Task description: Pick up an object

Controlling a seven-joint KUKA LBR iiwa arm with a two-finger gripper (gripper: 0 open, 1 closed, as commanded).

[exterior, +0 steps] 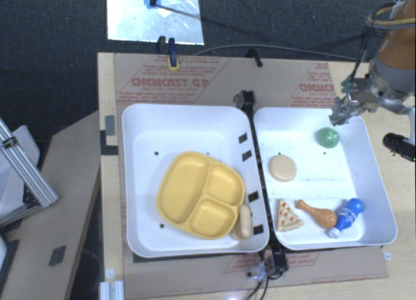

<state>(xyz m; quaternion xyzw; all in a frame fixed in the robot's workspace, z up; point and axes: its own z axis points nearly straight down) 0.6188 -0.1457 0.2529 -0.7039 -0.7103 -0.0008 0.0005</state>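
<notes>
Far to the gripper's left, the left bin (140, 162) holds a yellow divided tray (198, 194), tilted a little in the bin, with a pale bread roll (244, 221) touching its lower right corner, close to the black divider (259, 175) between the two bins. Across that divider, the right bin (374, 181) carries the smaller things: a round beige biscuit (283, 168) lies down and to the left of the gripper, a pizza slice (286, 216) sits farther below near the front wall, a chicken drumstick (318, 213) lies just beside it, and a blue and white bottle (346, 215) rests at the drumstick's right end, touching it. A green ball (327, 138) sits just below the gripper (340, 115), apart from the other pieces. The gripper hangs over the bin's far right corner with nothing visibly held; whether it stands open or closed cannot be told.
</notes>
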